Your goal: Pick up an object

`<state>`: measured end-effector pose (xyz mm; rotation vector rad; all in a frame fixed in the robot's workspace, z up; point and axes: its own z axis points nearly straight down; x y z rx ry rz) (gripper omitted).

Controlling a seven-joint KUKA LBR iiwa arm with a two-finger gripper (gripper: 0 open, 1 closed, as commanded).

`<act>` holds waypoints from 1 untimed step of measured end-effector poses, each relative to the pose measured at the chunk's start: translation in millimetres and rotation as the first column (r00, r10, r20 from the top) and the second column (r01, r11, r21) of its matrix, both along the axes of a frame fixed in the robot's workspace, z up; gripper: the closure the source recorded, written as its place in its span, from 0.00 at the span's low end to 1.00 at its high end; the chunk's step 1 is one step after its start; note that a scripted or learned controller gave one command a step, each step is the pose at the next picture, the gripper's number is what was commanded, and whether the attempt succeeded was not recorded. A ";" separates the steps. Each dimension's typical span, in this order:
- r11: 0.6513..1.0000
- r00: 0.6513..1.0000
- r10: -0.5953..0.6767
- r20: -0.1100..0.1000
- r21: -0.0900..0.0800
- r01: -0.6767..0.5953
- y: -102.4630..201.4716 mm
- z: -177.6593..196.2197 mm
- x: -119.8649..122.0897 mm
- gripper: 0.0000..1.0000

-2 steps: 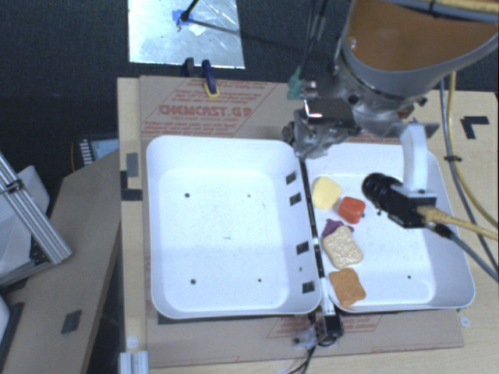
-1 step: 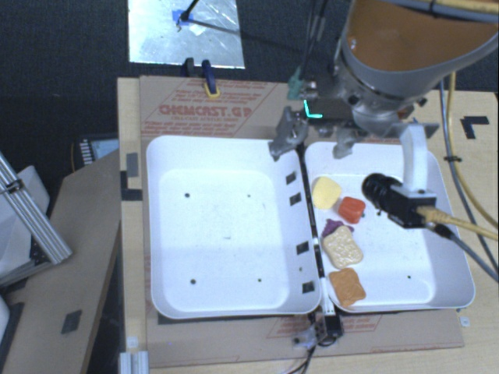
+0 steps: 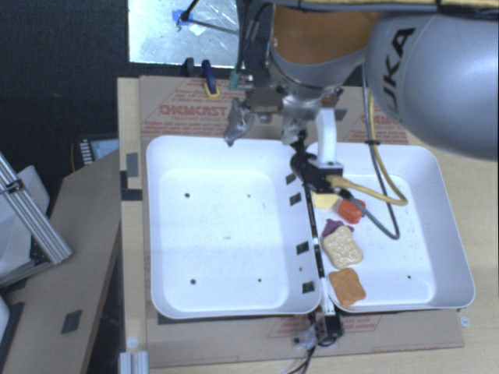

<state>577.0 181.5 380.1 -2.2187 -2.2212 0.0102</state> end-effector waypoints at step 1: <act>1.000 1.000 0.005 0.022 0.009 -0.005 4.8 137.9 -22.9 0.00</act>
